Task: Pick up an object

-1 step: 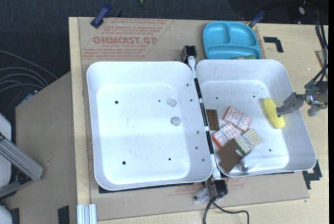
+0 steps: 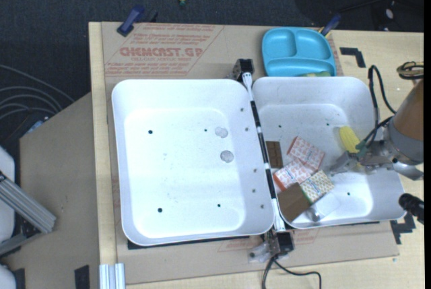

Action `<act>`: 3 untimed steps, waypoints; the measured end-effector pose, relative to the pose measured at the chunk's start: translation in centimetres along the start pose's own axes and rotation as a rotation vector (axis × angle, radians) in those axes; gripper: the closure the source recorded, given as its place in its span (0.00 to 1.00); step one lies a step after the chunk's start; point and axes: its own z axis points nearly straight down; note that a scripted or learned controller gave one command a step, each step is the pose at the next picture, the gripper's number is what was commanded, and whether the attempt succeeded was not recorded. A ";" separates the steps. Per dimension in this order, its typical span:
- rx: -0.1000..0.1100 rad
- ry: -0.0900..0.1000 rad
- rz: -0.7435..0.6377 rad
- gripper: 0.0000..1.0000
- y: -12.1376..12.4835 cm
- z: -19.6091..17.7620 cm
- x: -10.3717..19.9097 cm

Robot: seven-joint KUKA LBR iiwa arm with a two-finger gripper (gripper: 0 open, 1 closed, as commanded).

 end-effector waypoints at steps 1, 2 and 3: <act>-0.005 0.008 -0.006 0.00 9.6 0.9 -0.5; 0.004 0.009 -0.004 0.00 15.7 1.0 -0.3; 0.006 0.001 -0.004 1.00 15.6 0.0 -0.7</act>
